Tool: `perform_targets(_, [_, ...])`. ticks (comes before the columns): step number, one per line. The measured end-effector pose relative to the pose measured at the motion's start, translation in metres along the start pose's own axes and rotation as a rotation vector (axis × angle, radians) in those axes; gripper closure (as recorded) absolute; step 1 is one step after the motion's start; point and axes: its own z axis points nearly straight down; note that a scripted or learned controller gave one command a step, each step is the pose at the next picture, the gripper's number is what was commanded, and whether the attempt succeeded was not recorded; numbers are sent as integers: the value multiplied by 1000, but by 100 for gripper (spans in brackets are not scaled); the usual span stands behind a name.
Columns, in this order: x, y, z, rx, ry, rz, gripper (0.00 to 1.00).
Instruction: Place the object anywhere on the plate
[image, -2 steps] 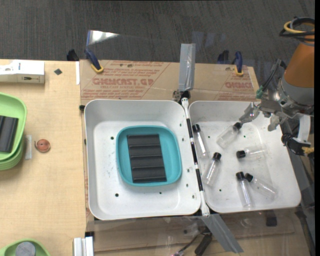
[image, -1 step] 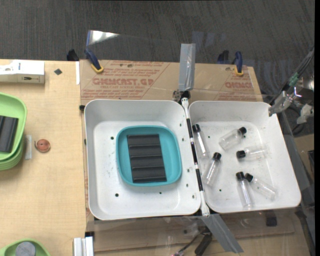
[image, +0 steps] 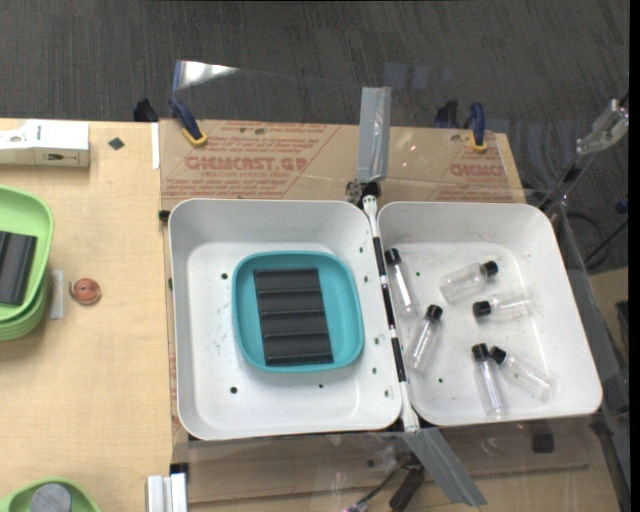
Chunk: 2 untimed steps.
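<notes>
My end effector's state I cannot tell from here. The vials (image: 470, 282) lie scattered in the right bin (image: 560, 260), six clear tubes with black caps, one (image: 398, 283) close against the left wall. The teal plate (image: 347, 300) sits in the middle of the left bin (image: 200, 300), carrying a black ridged insert (image: 292, 315).
</notes>
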Motion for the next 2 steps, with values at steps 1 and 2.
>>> perform_targets(1, [18,33,-44,1,0,18,0])
perform_targets(2, [20,34,-50,5,-3,13,100])
